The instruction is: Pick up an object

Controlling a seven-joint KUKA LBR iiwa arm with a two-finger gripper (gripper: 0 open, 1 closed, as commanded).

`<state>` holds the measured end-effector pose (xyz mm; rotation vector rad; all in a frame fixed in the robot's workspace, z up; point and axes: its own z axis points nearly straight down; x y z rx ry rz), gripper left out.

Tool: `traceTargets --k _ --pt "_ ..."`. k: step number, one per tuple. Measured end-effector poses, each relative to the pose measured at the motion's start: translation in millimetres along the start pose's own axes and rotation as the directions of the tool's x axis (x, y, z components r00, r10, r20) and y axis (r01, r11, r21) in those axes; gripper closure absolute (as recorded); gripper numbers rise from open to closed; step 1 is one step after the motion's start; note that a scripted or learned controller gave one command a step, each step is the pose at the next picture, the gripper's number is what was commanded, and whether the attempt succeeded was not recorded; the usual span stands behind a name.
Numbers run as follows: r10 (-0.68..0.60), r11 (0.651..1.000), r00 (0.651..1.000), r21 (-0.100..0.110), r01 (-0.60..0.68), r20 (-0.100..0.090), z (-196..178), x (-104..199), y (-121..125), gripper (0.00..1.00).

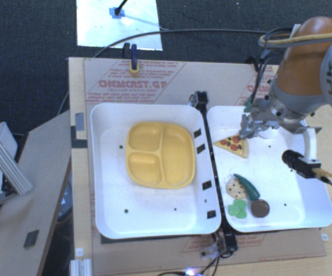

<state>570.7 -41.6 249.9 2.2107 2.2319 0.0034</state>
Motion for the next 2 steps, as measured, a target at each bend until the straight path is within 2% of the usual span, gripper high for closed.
traceTargets --k 1,2 --pt "0.000 1.000 1.000 -0.001 0.000 0.000 14 55 19 1.00" --pt "0.000 1.000 1.000 -0.002 0.000 -0.001 6 105 37 1.00"
